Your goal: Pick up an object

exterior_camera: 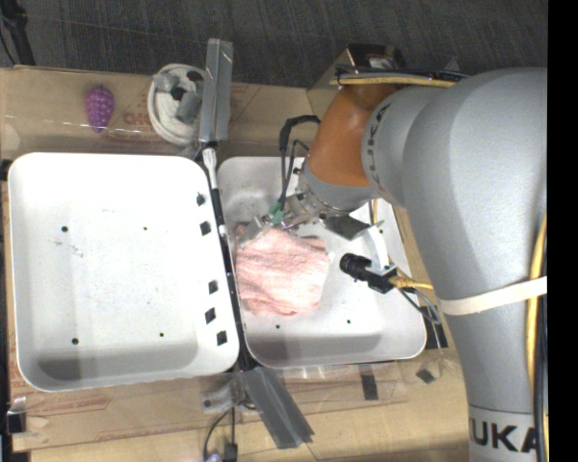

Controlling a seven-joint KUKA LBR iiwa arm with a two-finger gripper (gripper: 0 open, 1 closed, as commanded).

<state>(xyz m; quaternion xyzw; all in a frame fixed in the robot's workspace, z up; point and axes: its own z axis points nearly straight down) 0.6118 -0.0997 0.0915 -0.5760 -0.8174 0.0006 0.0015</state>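
Two bins sit before me: the left bin [106, 268] bare of any target, the right bin [405, 340] holding a pink cloth [281, 272] near its middle. My gripper [275, 221] sits low at the cloth's upper edge, close to the centre divider [220, 258]; I cannot tell its state. Risk, in my judgement: soft fabric may bunch or slip free on lifting, an edge pinch may catch too little, and the divider leaves scant clearance.

Bench [125, 407] bearing two white bins [106, 268]
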